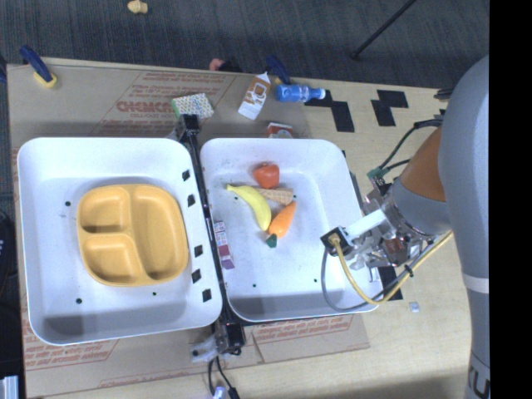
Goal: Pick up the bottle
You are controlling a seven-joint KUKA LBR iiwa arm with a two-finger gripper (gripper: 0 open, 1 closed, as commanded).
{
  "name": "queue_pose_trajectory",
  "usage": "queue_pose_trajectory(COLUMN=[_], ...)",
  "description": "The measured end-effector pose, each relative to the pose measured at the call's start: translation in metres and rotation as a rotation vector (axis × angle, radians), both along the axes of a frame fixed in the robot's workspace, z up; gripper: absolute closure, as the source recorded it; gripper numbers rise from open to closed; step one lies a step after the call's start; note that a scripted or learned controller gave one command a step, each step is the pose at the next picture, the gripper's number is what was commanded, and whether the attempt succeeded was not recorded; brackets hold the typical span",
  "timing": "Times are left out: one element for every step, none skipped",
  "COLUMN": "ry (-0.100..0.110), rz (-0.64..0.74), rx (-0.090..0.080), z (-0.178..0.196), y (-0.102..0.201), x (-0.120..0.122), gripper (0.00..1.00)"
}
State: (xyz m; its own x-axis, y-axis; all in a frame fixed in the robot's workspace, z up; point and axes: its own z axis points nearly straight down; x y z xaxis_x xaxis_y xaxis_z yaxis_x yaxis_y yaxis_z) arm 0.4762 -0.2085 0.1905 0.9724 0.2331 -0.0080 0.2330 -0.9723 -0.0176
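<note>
The bottle is small and blue, and it lies on its side on the cardboard behind the right bin, outside both bins. My gripper hangs low over the right rim of the right bin, near its front right corner, with yellow cable looped under it. It is well apart from the bottle, which lies far up and to its left. Nothing shows in the gripper.
The right bin holds a tomato, a banana and a carrot. A yellow divided plate sits in the left bin. A small carton and a patterned packet lie near the bottle.
</note>
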Motion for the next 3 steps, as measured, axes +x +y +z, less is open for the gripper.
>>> queue_pose_trajectory(ry=[-0.006,-0.005,-0.003], rz=[-0.025,-0.027,-0.019], rx=[-0.01,-0.009,-0.005], z=[-0.0175,-0.0226,-0.0129], y=[-0.0016,-0.0015,-0.0008], x=[-0.0005,-0.0005,-0.0003], gripper=[1.0,1.0,1.0])
